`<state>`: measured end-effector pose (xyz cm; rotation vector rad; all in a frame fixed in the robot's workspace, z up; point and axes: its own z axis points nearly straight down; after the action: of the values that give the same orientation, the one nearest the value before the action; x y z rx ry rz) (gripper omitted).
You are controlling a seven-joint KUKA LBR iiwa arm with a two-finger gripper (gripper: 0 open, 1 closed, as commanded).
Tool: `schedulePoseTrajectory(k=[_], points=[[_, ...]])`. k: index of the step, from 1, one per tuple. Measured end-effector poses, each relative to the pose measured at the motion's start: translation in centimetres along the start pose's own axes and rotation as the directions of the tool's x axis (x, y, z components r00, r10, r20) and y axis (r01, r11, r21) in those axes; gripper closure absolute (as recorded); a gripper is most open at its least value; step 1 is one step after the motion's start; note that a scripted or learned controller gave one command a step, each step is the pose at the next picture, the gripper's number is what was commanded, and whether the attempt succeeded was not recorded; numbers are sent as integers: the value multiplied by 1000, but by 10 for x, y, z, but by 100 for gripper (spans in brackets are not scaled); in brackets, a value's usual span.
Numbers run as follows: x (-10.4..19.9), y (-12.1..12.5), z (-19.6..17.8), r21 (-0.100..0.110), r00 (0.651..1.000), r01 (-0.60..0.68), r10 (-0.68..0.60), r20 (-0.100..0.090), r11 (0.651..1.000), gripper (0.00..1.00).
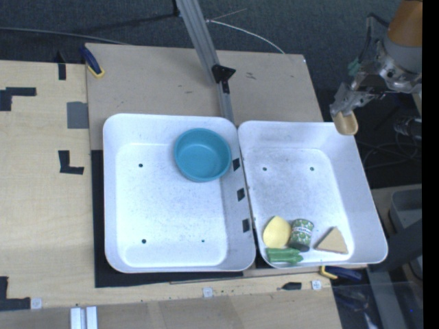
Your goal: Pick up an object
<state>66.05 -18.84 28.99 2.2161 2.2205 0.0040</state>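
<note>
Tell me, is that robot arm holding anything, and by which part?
It cannot be told: a small tan lump shows at the tip of the gripper, but the hold is too blurred to see.

— Where is there room in the right bin (295, 184)?
— The far and middle floor lies bare. The near end is crowded: a yellow lump (276, 232), a dark green can (301, 234), a green piece (285, 256) and a tan wedge (333, 241) sit packed close.
— And the left bin (158, 211)?
— A blue bowl (202, 155) fills its far right corner; the rest is open.
— Anything above?
— A slanted metal pole (199, 33) comes down to the far end of the gap between the bins.
</note>
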Motion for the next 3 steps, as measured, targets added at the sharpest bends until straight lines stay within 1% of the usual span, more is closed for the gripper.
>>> schedulePoseTrajectory(k=[1, 2, 3], points=[[50, -2, 18, 8, 1000, 3, -3, -2, 1000, 100], [102, 7, 32, 8, 1000, 4, -4, -3, 1000, 100], [163, 5, 46, 8, 1000, 5, -5, -2, 1000, 100]])
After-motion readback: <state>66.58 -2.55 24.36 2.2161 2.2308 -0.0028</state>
